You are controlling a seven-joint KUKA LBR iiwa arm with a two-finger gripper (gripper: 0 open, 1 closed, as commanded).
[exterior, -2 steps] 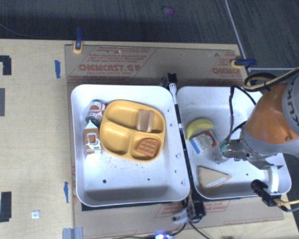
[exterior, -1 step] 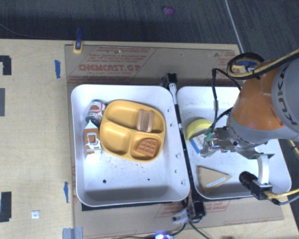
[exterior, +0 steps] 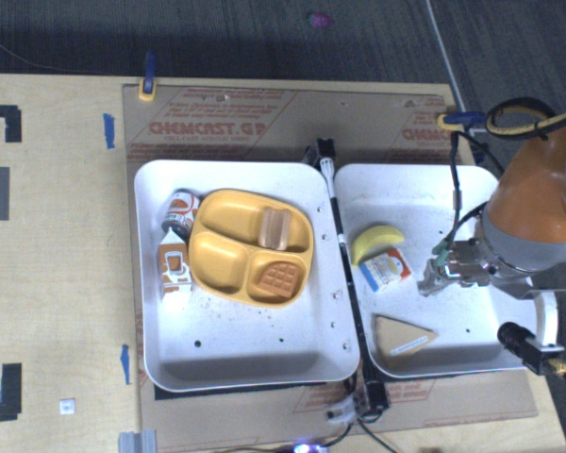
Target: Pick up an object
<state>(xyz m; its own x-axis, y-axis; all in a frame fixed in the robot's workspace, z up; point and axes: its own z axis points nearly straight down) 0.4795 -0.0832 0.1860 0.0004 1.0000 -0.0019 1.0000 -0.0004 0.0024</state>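
The right bin (exterior: 472, 192) holds a yellow banana (exterior: 375, 242), a small white packet with red and blue print (exterior: 385, 270) just below it, and a tan wedge-shaped piece (exterior: 403, 336) near the front wall. My gripper (exterior: 441, 274) hangs over the middle of the right bin, a short way right of the white packet and apart from it. The grey wrist and orange band (exterior: 533, 201) stand over it and hide the bin's right side. Nothing shows in the gripper.
The left bin (exterior: 236, 361) holds a yellow compartment plate (exterior: 217, 253) with a brown block (exterior: 274, 226) and a waffle-like piece (exterior: 280, 278) in it. A can (exterior: 178, 213) and a small carton (exterior: 174, 264) lie at its left. A black divider (exterior: 340, 253) separates the bins.
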